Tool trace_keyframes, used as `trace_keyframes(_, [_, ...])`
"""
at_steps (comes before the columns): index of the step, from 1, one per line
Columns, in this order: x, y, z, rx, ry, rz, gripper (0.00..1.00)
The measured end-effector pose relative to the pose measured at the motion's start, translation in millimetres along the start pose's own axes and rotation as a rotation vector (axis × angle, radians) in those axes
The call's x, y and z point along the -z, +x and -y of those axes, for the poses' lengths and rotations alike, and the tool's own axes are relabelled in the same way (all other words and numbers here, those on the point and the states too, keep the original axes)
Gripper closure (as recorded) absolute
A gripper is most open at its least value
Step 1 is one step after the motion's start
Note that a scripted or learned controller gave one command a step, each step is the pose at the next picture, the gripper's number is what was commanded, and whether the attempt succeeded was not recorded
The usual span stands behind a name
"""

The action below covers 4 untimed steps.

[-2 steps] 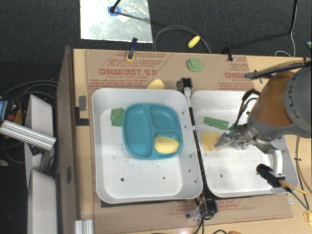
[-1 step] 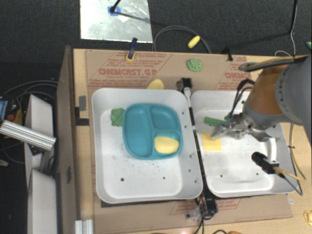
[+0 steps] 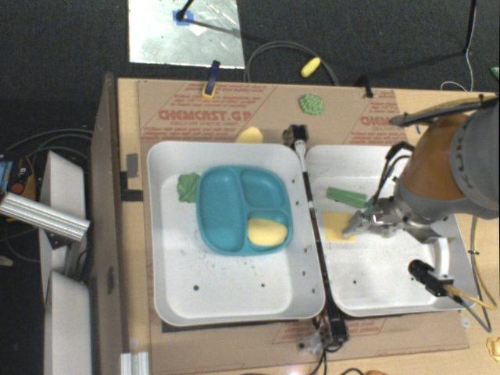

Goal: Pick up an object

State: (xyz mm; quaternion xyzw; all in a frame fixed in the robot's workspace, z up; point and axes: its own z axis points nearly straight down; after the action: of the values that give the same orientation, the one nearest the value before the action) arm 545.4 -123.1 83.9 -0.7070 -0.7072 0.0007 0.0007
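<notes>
**Gripper low in the right bin, with the yellow piece at its nine o'clock**

The arm reaches in from the right, and its gripper point(image 3: 361, 223) sits low over the right bin point(image 3: 383, 287), close to the divider between the two bins. Just beside the fingertips, toward nine o'clock, lies a flat yellow piece point(image 3: 336, 226) on the bin floor; the metal tips appear to touch or overlap its right edge. A green stick-shaped object point(image 3: 346, 197) lies toward eleven o'clock of the gripper, its long axis running from ten o'clock to four o'clock, with its right end passing near the wrist.

Whether the fingers are spread or pressed together cannot be told from this slanted view, as the tips merge into one bright shape. Nothing can be made out between them, so no grasp can be claimed.

The nearest candidate for the pick appears to be the yellow piece. It looks thin and lies flat, so a pinch would probably need the tips to reach its edges right at the floor, which risks sliding it toward the divider.

In the left bin point(image 3: 180, 287) a blue divided plate point(image 3: 226, 209) carries a yellow lemon-like object point(image 3: 266, 232) in its five o'clock compartment, and a green leafy item point(image 3: 188, 186) lies at the plate's ten o'clock edge. All of these are well apart from the gripper.
</notes>
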Motion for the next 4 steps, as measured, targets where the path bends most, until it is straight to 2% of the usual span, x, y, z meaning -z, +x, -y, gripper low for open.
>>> trace_keyframes(1, [2.6, -3.0, -65.0, 0.006, -0.010, 0.002, 0.00])
trace_keyframes(2, [0.3, -20.7, -34.4, -0.001, -0.001, 0.001, 0.00])
trace_keyframes(3, [-0.2, -5.4, 7.3, 0.000, 0.001, -0.001, 0.00])
trace_keyframes(4, [1.5, -6.6, -53.3, 0.006, -0.010, 0.002, 0.00])
